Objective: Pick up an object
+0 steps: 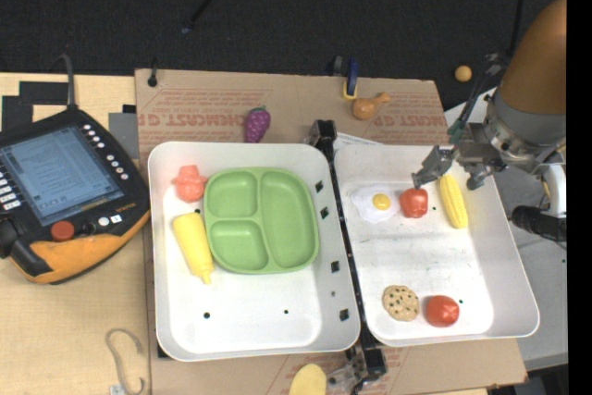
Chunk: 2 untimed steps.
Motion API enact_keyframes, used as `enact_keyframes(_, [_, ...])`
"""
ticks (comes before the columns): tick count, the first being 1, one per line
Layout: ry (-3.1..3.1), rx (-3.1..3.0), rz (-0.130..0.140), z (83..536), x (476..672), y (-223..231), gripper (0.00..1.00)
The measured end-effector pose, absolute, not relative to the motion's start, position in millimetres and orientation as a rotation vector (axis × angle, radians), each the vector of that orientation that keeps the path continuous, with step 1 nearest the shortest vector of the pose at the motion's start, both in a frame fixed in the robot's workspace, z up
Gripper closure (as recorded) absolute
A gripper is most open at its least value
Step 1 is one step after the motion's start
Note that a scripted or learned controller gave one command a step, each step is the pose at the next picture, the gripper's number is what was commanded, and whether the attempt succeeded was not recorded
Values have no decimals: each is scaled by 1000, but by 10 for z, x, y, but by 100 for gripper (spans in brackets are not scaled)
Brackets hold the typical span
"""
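Since the corn [452, 201] lies loose in the right bin [518, 291], we see the tool [455, 167] hovering above, spread wide, holding nothing.

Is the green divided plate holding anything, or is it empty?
Empty. The green plate in the left bin shows three bare compartments; the yellow bottle lies beside it.

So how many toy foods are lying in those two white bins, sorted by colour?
Red or pink: 3 – pink toy, red tomato by the gripper, red tomato near the front
Yellow: 2 – yellow bottle, yellow corn cob
White: 1 – fried egg
Brown: 1 – chip cookie
Green: 1 – divided plate
Total: 8
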State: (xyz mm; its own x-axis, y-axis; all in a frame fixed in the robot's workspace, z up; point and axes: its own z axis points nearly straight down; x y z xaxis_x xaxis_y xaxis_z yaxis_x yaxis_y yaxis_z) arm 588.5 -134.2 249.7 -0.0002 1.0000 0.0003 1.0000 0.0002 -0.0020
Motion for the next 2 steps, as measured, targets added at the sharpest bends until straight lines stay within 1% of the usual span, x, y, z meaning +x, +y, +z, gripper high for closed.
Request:
enact_keyframes(1, [-2218,-2216,6,1907,5814,-1382,0])
enact_keyframes(2, [-2218,-2214,6,1300,5735,-1312,0])
